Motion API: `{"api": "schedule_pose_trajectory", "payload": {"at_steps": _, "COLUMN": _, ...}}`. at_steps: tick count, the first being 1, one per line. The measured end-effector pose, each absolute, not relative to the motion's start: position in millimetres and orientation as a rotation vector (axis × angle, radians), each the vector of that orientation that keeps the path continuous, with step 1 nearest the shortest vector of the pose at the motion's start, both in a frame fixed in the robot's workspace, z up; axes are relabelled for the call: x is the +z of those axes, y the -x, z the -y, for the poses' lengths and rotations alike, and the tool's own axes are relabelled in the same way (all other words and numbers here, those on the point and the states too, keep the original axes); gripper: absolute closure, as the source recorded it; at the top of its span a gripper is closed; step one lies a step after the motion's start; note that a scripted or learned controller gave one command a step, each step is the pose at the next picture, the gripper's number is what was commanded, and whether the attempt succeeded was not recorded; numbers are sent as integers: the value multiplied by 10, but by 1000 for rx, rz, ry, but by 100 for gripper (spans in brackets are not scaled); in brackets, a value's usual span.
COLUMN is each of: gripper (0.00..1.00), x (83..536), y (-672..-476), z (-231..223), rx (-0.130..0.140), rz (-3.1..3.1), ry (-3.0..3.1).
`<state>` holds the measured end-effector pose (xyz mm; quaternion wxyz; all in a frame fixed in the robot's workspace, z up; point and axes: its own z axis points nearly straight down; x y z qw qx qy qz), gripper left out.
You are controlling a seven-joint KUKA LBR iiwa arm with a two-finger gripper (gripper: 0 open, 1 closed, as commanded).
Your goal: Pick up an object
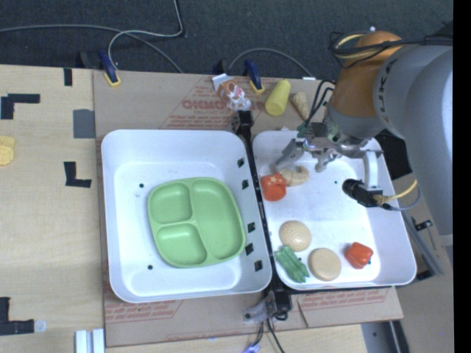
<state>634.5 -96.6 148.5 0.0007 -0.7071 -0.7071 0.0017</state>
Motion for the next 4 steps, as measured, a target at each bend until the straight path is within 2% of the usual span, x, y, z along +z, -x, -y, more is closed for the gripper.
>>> {"api": "schedule_pose_trajectory", "payload": {"at_steps": 1, "gripper": 0, "x": 1018, "y": -6400, "z": 989, "rx": -6, "rz": 2226, "ry": 2224}}
{"api": "schedule_pose_trajectory", "payload": {"at_steps": 2, "gripper": 0, "x": 854, "y": -6690, "z": 1049, "rx": -1, "rz": 2225, "ry": 2220}}
{"api": "schedule_pose_trajectory", "payload": {"at_steps": 3, "gripper": 100, "x": 951, "y": -6690, "z": 1041, "rx": -1, "rz": 2227, "ry": 2218}}
{"api": "schedule_pose_trajectory", "payload": {"at_steps": 4, "gripper": 100, "x": 1848, "y": -6060, "z": 390, "rx": -1, "rz": 2224, "ry": 2218}}
